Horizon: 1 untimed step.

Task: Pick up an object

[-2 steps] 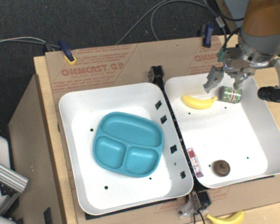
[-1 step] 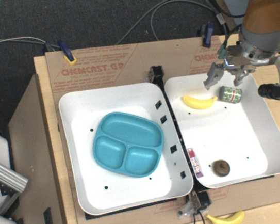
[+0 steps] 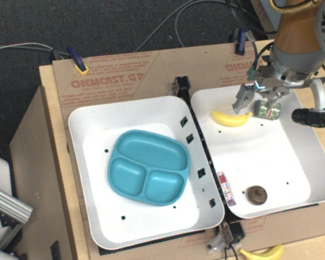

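Yellow curved banana (image 3: 231,119) lies in the upper right bin (image 3: 275,158). My gripper (image 3: 256,104) hangs spread open right beside its end, gripping nothing.

A robotics lab bench, not a home; two white bins (image 3: 92,185) sit side by side on a brown board (image 3: 141,69) printed with a maker's name, clamped at its far edge by blue clips (image 3: 78,61); behind the board, loose black cables (image 3: 192,7) trail over dark carpet (image 3: 131,4); left of it runs an aluminium rail (image 3: 0,196).
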Tool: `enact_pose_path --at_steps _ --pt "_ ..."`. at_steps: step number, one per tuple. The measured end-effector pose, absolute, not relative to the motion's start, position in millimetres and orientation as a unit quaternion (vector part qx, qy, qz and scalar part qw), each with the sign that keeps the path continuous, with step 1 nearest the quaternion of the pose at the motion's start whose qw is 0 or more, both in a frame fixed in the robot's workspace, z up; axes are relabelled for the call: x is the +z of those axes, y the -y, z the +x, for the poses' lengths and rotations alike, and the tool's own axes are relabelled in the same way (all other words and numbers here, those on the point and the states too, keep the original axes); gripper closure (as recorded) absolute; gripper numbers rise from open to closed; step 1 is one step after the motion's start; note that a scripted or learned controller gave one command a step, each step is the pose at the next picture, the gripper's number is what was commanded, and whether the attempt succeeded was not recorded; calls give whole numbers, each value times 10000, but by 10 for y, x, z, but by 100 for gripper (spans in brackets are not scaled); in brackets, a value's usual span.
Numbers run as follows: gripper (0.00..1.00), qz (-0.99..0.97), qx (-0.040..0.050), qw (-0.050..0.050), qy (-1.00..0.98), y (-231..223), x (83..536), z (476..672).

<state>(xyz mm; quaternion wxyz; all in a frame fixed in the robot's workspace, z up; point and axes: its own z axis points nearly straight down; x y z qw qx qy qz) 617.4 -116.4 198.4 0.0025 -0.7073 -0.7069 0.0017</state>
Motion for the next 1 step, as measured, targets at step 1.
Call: enact_pose_path --at_steps 1 --pt "0 -7073 15 25 7070 1205 1551 6190"
